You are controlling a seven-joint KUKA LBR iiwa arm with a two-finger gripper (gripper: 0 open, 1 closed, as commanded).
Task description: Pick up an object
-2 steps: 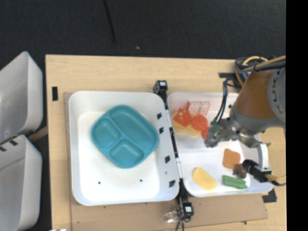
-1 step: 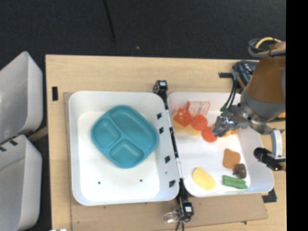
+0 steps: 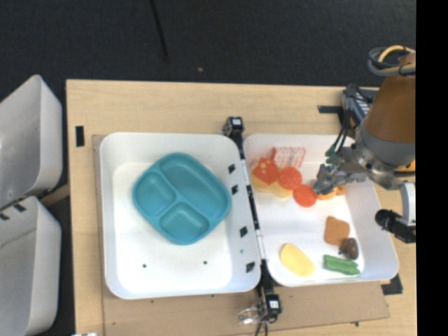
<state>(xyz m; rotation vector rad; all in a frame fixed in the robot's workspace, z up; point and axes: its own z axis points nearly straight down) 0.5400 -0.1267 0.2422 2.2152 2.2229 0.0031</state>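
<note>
Two shallow white bins are set side by side on a wooden bench (image 3: 84,208). The left bin (image 3: 119,257) holds a single blue plate (image 3: 181,197) with three compartments, laid at a slant near the bin's middle; nothing is seen in its compartments.

The right bin (image 3: 374,257) holds a scatter of small toy foods. At its far left, a group is packed closely together: an orange-red piece (image 3: 264,170), a clear wrapped packet with red print (image 3: 289,156) just behind it, a red round piece (image 3: 288,178), and a yellow piece (image 3: 269,186) partly hidden under these. A red ball (image 3: 304,197) lies just to the right of this group. Toward the near side of the bin, well apart from the group, a yellow lemon-shaped piece (image 3: 297,260) is found, with a green bean pod (image 3: 341,264) beside it, a small dark brown piece (image 3: 348,248) just above the pod, and an orange-brown piece (image 3: 337,229) touching that.

The grey arm (image 3: 385,135), with its orange band, is extended in from the right over the right bin. The gripper (image 3: 326,185) is lowered to the bin floor just right of the red ball, beside a small orange piece (image 3: 339,187) that is partly covered by it. Whether the fingers are apart or together cannot be told, and no object is seen between them.
</note>
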